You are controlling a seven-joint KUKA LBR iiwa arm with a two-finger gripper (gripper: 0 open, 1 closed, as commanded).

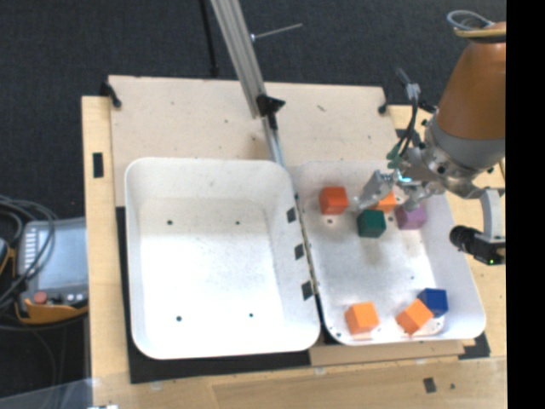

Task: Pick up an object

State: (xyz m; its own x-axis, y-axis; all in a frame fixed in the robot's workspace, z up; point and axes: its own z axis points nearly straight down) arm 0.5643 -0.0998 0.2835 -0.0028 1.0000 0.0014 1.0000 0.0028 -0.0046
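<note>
Blocks all lie in the right bin (456, 267). Nearest the camera: an orange block (362, 317), a second orange block (415, 316) and a blue block (434, 300) touching it. Farther up: green block (371, 223), purple block (412, 217), red-orange block (334, 200). Gripper (393, 191) hangs over this far cluster, a small orange block (388, 201) just below it. Finger state: cannot tell. Left bin (140, 228) sits alongside.
</note>
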